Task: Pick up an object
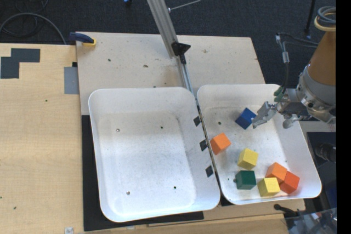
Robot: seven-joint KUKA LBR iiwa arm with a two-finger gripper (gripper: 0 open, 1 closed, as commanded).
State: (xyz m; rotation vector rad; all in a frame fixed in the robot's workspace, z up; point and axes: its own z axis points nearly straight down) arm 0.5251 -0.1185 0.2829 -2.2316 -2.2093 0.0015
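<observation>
Several coloured blocks lie in the right bin (230, 97). A blue block (245, 118) sits near the bin's middle. An orange block (220, 143) lies by the left wall, and a yellow block (248, 158) is right of it. Toward the front are a green block (245, 179), a second yellow block (269, 187), an orange block (277, 171) and a red-orange block (290, 182). My gripper (273, 120) hangs over the right bin, just right of the blue block. It is open: its fingers are spread and nothing is between them. The left fingertip (259, 119) is close to the blue block.
The left bin (109, 101) adjoins the right one, with black clips along the shared wall. A slanted aluminium bar (162, 13) rises behind the bins. A small blue and yellow tool (82, 38) lies at the board's far left corner.
</observation>
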